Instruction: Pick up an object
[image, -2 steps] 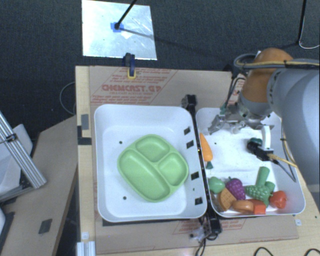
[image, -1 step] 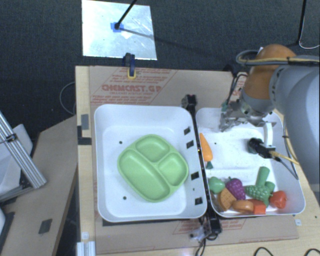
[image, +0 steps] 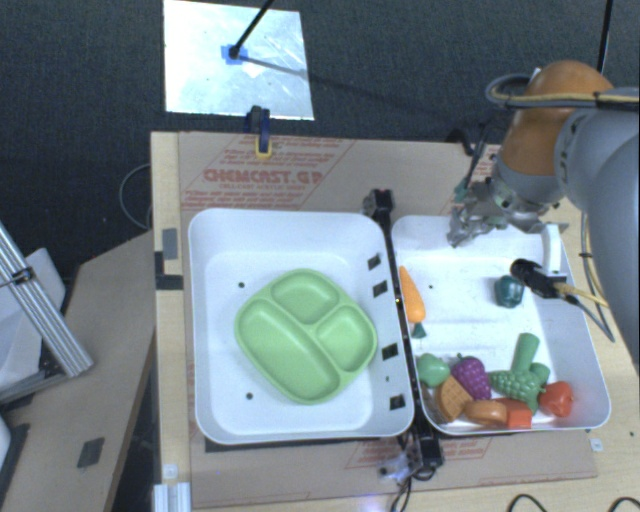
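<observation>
Toy food (image: 490, 385) lies heaped at the bin's near end, well below the hand (image: 468, 228), whose grip cannot be told, poised empty over the far end; next, descend onto one piece.

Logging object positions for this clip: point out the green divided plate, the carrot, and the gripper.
green divided plate (image: 305, 335): camera view, its largest compartment.
carrot (image: 410, 291): camera view, mid orange body.
gripper (image: 467, 234): camera view, between its fingertips.
</observation>
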